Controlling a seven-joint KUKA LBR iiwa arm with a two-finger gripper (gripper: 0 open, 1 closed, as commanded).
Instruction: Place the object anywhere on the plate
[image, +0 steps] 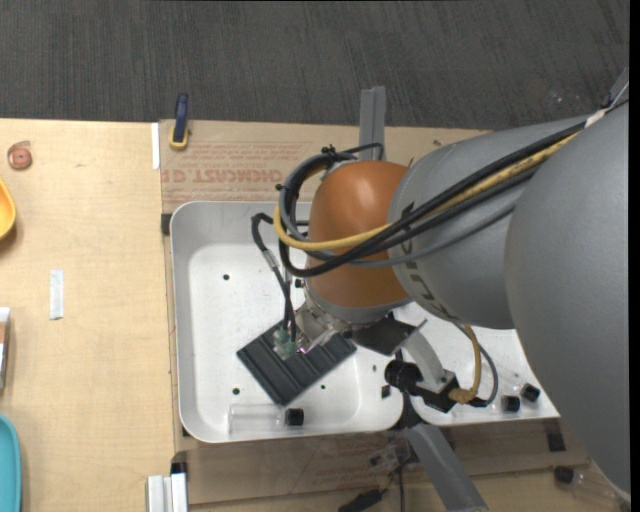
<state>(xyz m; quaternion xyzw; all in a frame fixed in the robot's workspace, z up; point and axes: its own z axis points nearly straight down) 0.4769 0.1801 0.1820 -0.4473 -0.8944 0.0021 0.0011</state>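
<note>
Object: dark ribbed rectangular block (283, 368), probably the thing to move; it lies flat and skewed on the floor of the white shallow plastic bin (200, 290), toward the bin's near wall.
Orange curved rim (4, 215): well left of the bin; possibly a dish, too cropped to tell.
Teal curved edge (6, 462): left of the bin and nearer than it; could be the plate, unclear.
Clear plastic tube with black cap (262, 416): against the bin's near wall, just beside the block.
Gripper (312, 340): low inside the bin, over the block's far end; I cannot tell whether it is released or clenched, nor whether it has the block.
Grey arm with orange band (355, 245): above the bin's middle, hiding the contact.
Risk: a grip on one end of a flat, skewed block may let it pivot or slip when lifted.
Risk: the block could snag the tube or the bin's near wall.
Risk: any plate lies beyond the bin's left wall, so a long carry with a weak hold invites a drop.
</note>
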